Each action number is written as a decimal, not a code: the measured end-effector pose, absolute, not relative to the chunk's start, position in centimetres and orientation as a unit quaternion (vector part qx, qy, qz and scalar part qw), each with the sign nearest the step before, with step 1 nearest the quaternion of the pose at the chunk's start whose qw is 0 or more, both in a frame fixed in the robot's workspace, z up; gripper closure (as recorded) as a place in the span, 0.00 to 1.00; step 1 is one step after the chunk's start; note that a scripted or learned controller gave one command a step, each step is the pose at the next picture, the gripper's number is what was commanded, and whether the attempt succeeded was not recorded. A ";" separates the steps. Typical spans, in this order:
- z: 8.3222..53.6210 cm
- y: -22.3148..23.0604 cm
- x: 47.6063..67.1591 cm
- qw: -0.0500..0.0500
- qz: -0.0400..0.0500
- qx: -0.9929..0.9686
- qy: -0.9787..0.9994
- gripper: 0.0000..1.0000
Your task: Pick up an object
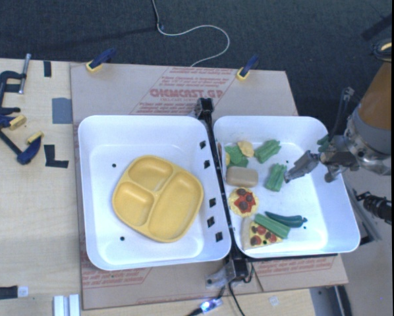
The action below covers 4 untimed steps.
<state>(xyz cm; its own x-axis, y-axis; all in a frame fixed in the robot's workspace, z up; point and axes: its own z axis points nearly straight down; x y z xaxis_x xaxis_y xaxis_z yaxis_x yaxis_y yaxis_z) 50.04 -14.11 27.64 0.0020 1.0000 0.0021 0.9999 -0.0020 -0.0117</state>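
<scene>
The right bin point(335, 209) holds several toy foods. A green piece point(275, 176) lies mid-bin, with another green piece point(268, 150) and a yellow piece point(246, 149) behind it. A tan bread piece point(242, 176), a round pizza point(243, 201), a pizza slice point(258, 235) and a dark green vegetable point(286, 218) lie along the left and front. My gripper point(313, 170) hangs over the bin's right half, open, with nothing between its fingers. Its left fingertip point(294, 172) is just right of the mid-bin green piece.
The left bin point(95, 176) holds a yellow divided plate point(159, 197). Blue clamps point(6, 120) lie on the bench at far left. A white cable point(194, 35) loops behind the bins. The arm enters from the right edge.
</scene>
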 end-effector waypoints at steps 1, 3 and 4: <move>28.1 -14.1 50.2 0.001 0.001 -0.707 -0.708 0.00; 17.3 -13.6 49.3 0.003 0.002 -0.707 -0.707 0.00; 11.1 -13.3 48.5 0.004 0.002 -0.707 -0.707 0.00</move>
